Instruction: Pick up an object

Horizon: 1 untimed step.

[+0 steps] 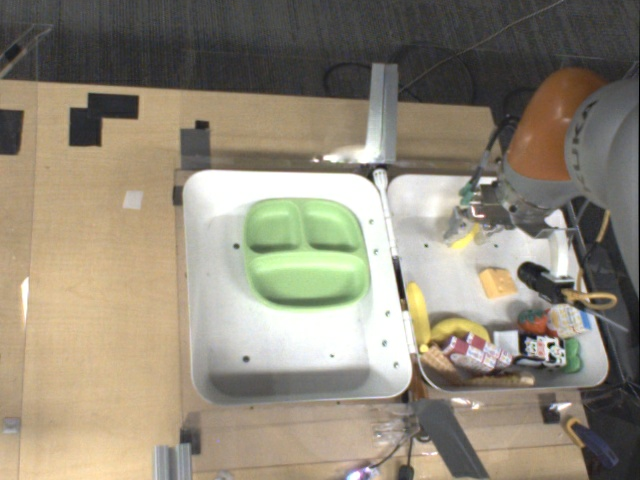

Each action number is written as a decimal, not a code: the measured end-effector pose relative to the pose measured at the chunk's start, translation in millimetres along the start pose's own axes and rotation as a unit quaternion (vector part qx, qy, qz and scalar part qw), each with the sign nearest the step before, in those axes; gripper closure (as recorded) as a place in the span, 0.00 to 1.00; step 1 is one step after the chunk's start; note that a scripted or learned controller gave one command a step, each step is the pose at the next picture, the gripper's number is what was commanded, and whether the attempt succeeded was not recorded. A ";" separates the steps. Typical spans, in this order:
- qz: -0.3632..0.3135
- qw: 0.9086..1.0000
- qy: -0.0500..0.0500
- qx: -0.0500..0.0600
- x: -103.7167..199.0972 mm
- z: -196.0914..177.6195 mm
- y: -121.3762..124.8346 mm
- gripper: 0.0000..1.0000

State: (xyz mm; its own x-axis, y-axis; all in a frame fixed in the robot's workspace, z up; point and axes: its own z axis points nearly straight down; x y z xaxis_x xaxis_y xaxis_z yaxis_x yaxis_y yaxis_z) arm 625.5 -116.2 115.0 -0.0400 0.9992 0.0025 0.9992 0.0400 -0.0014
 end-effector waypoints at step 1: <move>-0.014 1.000 -0.001 -0.004 62.8 -87.2 2.4 1.00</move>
